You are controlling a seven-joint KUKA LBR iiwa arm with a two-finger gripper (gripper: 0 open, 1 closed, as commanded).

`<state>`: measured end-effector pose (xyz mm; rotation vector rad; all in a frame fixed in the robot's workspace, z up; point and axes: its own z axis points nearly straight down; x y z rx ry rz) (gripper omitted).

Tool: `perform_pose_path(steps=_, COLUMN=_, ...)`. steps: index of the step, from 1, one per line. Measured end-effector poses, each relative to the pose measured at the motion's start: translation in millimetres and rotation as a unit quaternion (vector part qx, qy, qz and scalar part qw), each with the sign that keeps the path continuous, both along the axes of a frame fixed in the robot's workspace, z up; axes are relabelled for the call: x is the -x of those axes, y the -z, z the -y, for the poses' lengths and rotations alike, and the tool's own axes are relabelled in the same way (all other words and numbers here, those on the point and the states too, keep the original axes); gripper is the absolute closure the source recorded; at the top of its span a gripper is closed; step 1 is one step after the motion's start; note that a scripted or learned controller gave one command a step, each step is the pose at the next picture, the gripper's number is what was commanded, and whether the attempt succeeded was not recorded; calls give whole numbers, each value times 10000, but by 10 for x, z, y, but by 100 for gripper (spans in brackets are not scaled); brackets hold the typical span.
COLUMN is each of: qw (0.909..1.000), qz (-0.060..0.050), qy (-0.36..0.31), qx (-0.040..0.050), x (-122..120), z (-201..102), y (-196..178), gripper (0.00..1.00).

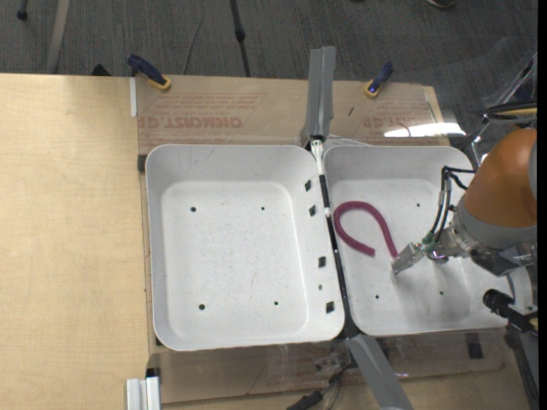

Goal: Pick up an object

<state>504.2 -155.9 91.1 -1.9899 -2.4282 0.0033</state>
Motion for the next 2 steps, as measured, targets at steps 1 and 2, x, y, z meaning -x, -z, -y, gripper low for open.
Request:
perform_pose_path(steps=1, qw=9999, qz=10, qy=149, qx=2, x=-695, z=-437, y=-3, gripper=0)
perform_pose_path(steps=2, qw=9989, qz=32, qy=466, qx=12, x=-1447, z=-422, y=-29, gripper=0)
